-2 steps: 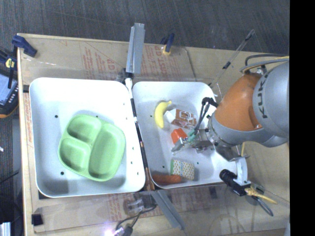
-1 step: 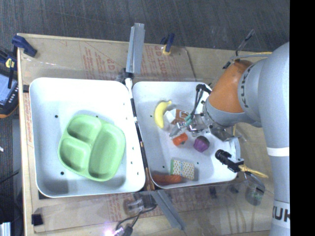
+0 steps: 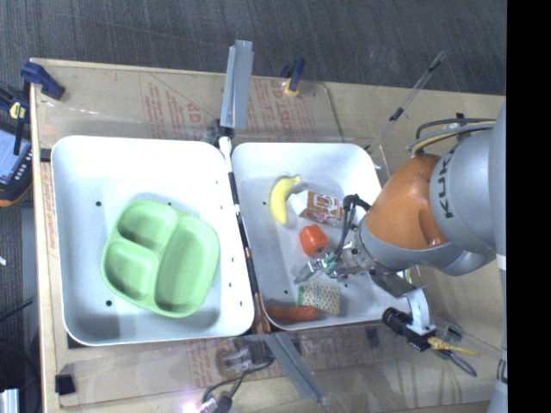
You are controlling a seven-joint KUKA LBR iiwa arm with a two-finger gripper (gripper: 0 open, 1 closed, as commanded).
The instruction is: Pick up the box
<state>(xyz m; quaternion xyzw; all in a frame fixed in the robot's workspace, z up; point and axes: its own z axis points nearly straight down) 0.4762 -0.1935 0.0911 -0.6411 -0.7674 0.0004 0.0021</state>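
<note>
A small brown and white box (image 3: 323, 205) lies in the right bin (image 3: 258, 231), just right of a yellow banana (image 3: 281, 198). A second flat packet with a green speckled print (image 3: 321, 298) lies near the bin's front wall. My gripper (image 3: 320, 267) hangs low over the bin floor between an orange-red round fruit (image 3: 312, 239) and the speckled packet, below the brown box. Nothing shows as held in it. The grey arm with its orange band (image 3: 405, 218) covers the right part of this bin.
A red sausage-shaped item (image 3: 293, 312) rests along the right bin's front edge. The left bin (image 3: 77, 231) holds a green divided plate (image 3: 161, 258). Clamps and cables lie on the bench around the bins.
</note>
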